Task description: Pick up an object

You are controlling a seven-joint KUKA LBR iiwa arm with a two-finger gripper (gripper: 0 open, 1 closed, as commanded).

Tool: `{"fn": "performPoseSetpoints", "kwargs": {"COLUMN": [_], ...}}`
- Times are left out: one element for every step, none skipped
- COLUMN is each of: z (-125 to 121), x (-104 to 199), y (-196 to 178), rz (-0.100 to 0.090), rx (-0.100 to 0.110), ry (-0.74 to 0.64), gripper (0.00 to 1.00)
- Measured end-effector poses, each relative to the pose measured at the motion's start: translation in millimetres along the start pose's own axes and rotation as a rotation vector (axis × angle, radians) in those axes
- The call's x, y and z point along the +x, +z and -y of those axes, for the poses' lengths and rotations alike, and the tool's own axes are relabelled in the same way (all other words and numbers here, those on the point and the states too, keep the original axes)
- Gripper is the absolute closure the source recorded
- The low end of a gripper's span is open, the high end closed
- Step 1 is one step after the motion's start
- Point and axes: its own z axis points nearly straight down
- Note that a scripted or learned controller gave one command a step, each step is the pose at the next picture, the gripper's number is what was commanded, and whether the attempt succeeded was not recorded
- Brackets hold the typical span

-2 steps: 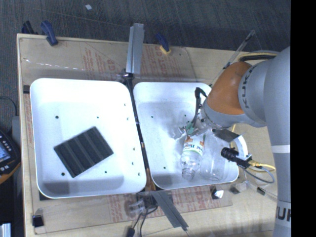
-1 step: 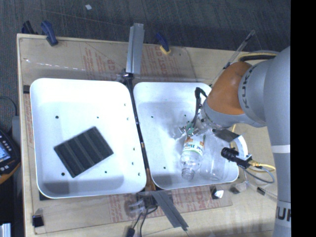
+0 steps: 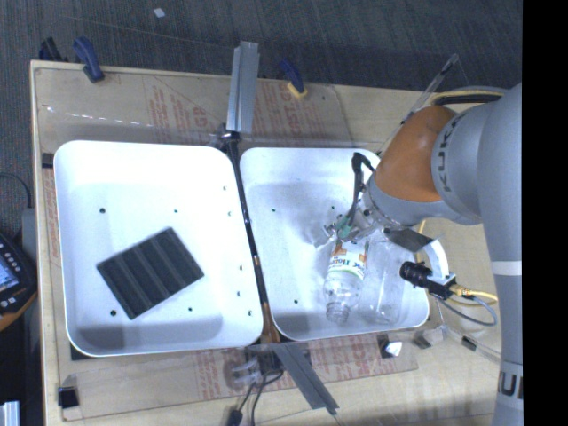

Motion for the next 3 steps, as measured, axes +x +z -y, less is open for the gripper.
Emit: {"fn": "performPoseSetpoints", "kwargs": {"z": [-11.1, -10.9, -47.3], "x": [43.5, 43.5, 66.3], "y": [-96.6, -96.3, 1.3], "rz": [0.003, 0.003, 0.003], "rx": [0.000, 0.001, 0.001], "ry": [-0.008, -0.008, -0.006], "gripper": [1.00, 0.00, 0.00]}}
